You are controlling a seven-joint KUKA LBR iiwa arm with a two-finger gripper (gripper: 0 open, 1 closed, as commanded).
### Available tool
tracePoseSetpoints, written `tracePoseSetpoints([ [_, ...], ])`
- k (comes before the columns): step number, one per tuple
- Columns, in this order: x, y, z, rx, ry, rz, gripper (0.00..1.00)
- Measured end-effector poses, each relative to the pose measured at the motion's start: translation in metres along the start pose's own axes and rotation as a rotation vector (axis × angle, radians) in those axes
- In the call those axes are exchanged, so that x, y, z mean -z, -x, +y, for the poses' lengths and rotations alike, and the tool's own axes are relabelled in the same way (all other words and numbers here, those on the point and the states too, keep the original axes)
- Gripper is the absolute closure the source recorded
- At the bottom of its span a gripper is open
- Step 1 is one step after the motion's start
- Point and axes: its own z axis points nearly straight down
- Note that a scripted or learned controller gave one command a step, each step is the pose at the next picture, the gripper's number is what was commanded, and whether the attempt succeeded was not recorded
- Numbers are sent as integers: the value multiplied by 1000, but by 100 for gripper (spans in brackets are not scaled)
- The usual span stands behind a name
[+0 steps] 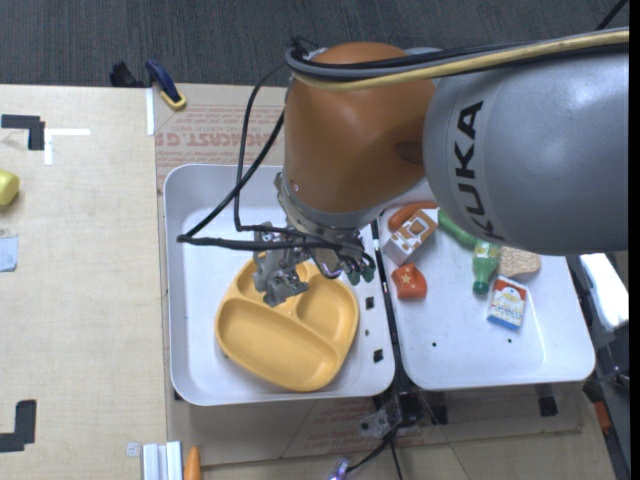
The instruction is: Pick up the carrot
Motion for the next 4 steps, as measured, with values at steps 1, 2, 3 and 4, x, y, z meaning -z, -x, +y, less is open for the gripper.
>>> tracePoseSetpoints([
  [1, 0, 0, 0, 0, 0, 0, 0],
  [2, -173, 6, -7, 0, 2, 7, 0],
  [3, -164, 7, -7, -2, 1, 4, 100],
  [4, -186, -2, 15, -242, -3, 5, 100],
])
